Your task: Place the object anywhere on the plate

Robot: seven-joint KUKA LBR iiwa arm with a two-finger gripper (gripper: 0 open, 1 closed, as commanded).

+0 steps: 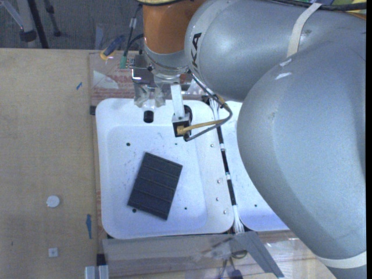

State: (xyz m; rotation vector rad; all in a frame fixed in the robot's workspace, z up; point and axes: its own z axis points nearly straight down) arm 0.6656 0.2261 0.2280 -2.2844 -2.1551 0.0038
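A dark grey rectangular plate [155, 185], flat and ribbed with lengthwise grooves, lies tilted in the near half of the left white bin [116, 225]. The bin sits on a pale wooden table [40, 127]. Beyond the plate, over the bin's far edge, hangs the pincer [165, 112]; whether it is spread or pressed together cannot be told. A small black, cylinder-like object [148, 117] sits just beneath it, apart from the plate.

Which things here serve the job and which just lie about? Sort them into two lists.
Job: gripper, over the left bin's far end; dark ribbed plate, flat in that bin; small black piece by the gripper, possibly the object.
Lying about: white disc on the bench; small grey square below it.
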